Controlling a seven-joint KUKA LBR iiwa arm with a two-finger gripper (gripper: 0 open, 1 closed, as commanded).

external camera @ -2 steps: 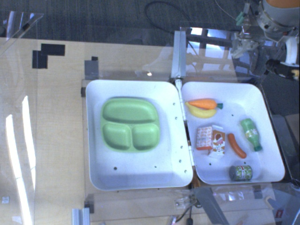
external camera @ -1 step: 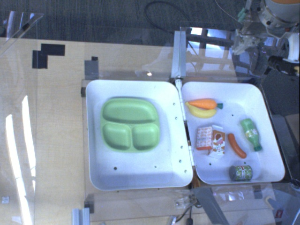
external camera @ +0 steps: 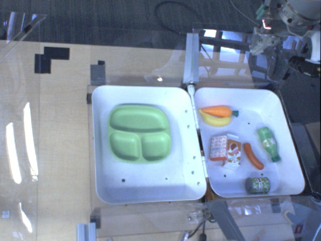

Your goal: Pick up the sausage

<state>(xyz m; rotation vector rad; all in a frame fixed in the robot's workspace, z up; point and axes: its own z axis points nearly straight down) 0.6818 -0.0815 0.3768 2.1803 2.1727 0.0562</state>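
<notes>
The sausage (external camera: 253, 155) is a short reddish-orange link lying at a slant on the floor of the right bin (external camera: 281, 109), right of centre and towards the front. My gripper (external camera: 281, 68) hangs high above that bin's far right corner, well behind the sausage and apart from it. Its two dark fingers stand open with nothing between them.
Around the sausage lie a green bottle (external camera: 269, 143) to its right, a green can (external camera: 258, 185) in front, and two small cartons (external camera: 225, 149) to its left. A carrot (external camera: 216, 111) and banana (external camera: 216, 120) sit at the back left. The left bin holds a green divided plate (external camera: 139, 133).
</notes>
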